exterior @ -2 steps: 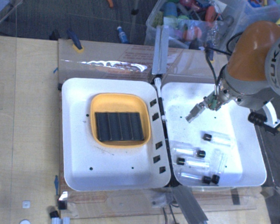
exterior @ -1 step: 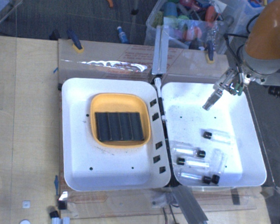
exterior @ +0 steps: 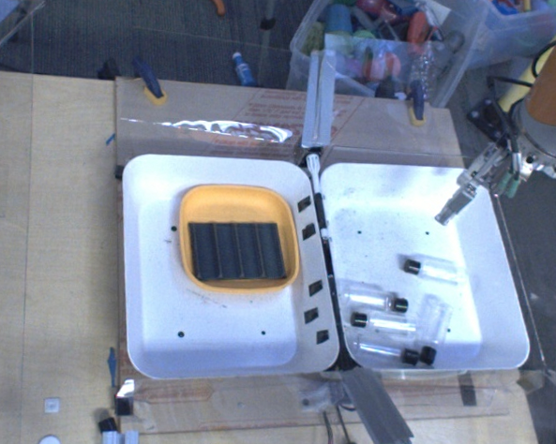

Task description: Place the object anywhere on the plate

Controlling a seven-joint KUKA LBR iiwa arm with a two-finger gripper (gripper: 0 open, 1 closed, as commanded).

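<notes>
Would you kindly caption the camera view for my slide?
Gripper above the right bin of clear vials; yellow plate with dark ridged block in the left bin.

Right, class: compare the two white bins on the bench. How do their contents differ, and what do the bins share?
The left bin holds a yellow plate with a dark ribbed block lying on it; the right bin holds several clear vials with black caps, scattered loose in its lower half. The gripper hangs over the right bin, not the left bin. Both bins are shallow, white, round-cornered, and sit side by side.
</notes>
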